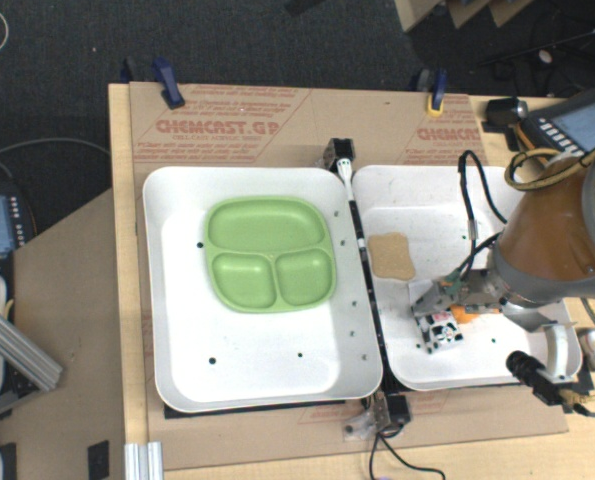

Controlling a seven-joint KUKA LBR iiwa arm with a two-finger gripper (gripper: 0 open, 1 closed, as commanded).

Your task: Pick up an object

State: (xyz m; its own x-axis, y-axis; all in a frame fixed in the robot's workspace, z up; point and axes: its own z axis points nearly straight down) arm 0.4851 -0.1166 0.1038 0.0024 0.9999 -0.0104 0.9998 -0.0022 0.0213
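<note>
The gripper (439,320) stood low in the right bin (497,368); I could not tell how it was set. A small black-and-white object (440,336) lay directly beneath, so a slight misalignment risked nudging it. The tan slab (390,255) lay just beyond, the green tray (270,253) farther left.

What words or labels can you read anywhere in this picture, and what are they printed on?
"CHEMCAST G P": large red print, left part of the brown board under the bins; last letters uncertain.
Smaller red lines above and below it: too blurred to read.
Red print on the board's right part: partly hidden by the right bin, unreadable.
Green divided plate, tan square: no text.
</note>
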